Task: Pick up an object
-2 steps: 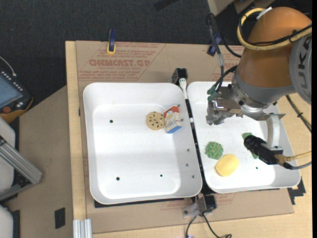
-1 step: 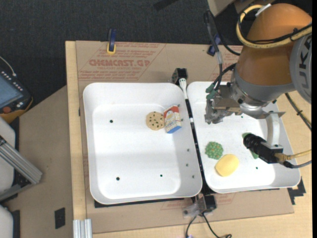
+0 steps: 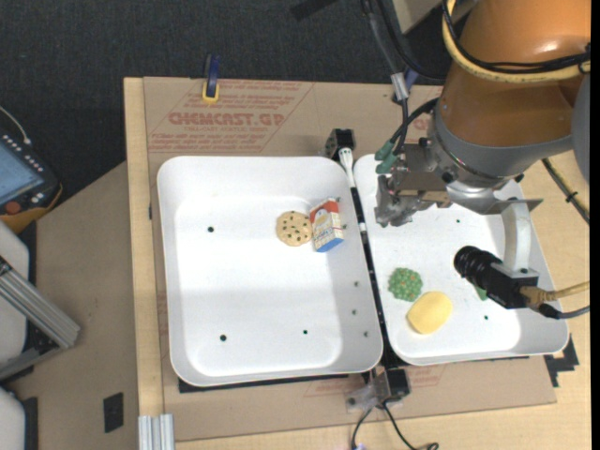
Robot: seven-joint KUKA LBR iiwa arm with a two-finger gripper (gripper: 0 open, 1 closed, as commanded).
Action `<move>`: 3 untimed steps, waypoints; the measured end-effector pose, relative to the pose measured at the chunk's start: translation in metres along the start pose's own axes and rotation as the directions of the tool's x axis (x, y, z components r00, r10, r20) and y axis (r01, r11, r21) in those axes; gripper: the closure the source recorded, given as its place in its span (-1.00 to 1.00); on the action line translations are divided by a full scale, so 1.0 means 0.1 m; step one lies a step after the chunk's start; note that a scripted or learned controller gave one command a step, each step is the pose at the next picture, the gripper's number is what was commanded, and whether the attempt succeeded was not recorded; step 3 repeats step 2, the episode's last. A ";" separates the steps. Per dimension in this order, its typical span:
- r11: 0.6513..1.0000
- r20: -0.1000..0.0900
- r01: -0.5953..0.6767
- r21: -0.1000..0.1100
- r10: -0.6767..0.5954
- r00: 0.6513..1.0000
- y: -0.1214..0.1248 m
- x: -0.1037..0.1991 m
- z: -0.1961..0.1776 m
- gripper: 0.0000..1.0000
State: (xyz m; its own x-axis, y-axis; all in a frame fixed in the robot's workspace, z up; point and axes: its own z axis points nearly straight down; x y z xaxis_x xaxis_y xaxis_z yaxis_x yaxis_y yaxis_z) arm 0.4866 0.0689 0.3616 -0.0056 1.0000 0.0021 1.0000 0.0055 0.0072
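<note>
- The arm [image 3: 511, 73] is cut off by the top and right edges.
- The far part of the right bin [image 3: 469, 345] is hidden beneath the arm.
- The gripper [image 3: 398, 204] is seen from above; its fingers cannot be made out.
- The carton [image 3: 327, 227] print is too small to be read.

Tan speckled cookie [image 3: 293, 228], green ball [image 3: 405, 283], yellow lemon [image 3: 429, 313].

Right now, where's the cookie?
The cookie lies in the left bin, in its upper right part, just left of the small carton and close to the divider between the bins.
</note>
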 end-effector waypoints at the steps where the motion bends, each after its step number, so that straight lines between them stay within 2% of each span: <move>1: 1.000 0.001 -0.001 0.002 0.001 1.000 -0.02 0.35 -0.32 1.00; 2: 1.000 0.004 -0.015 0.012 0.015 1.000 -0.06 -0.48 0.01 1.00; 3: 1.000 0.004 -0.015 0.012 0.015 1.000 -0.06 -0.48 0.01 1.00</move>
